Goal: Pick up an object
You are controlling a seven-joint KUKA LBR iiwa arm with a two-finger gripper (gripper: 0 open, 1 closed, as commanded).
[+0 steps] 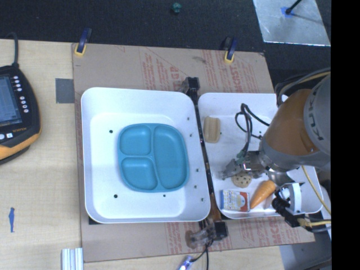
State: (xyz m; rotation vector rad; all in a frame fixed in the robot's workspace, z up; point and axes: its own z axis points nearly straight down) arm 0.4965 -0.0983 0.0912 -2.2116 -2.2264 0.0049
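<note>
My gripper (238, 167) hangs low over the right white bin (225, 103), reaching in from the right. Just below it lies a round chocolate-chip cookie (242, 179), close to the gripper's tip; contact cannot be made out. An orange carrot (262, 194) lies at a slant near the bin's front. Left of the carrot sits a small white and red carton (234, 200). A tan bread slice (212, 129) rests near the bin's left wall. The grey and orange arm hides the bin's right part.
The left white bin (95, 151) holds a blue divided plate (153, 156). A teach pendant (14, 114) lies on the bench at far left. Blue and yellow clamps (82, 43) hold the cardboard sheet at the back.
</note>
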